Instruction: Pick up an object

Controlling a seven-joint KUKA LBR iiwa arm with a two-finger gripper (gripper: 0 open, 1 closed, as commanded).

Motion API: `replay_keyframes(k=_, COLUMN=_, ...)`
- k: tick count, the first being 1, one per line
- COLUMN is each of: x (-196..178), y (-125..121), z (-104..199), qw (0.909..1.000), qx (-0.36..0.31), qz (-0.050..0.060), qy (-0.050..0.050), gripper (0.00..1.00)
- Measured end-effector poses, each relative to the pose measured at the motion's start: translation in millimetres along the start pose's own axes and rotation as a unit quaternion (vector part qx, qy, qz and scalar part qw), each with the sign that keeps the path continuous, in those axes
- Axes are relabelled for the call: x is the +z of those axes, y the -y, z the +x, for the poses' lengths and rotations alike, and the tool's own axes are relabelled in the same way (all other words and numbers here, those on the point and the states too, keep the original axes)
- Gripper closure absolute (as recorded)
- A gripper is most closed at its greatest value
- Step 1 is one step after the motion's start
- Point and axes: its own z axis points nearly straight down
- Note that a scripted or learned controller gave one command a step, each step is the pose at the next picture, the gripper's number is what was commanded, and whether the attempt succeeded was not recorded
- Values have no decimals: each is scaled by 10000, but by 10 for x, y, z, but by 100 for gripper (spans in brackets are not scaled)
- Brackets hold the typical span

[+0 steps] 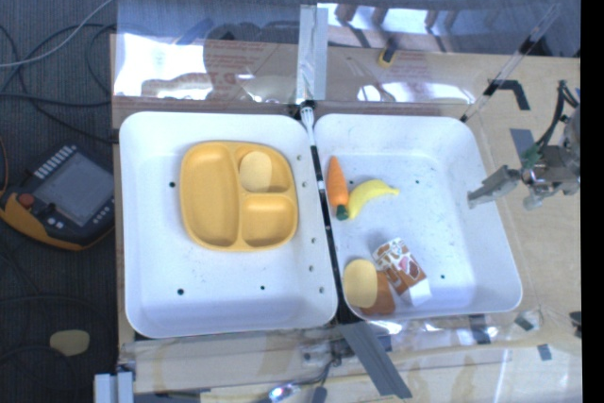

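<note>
In the right-hand shallow white bin we see a curved yellow plastic banana lying just beside a slim orange toy carrot near the dividing wall; we cannot tell the gripper's state.

Tray in left bin; carrot, banana, carton in right bin.
</note>
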Motion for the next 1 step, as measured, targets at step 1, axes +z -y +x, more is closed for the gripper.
replay_keyframes(k=1, x=728, y=48, z=-158, qw=9955, qx=948, qz=5, qy=2, gripper=0)
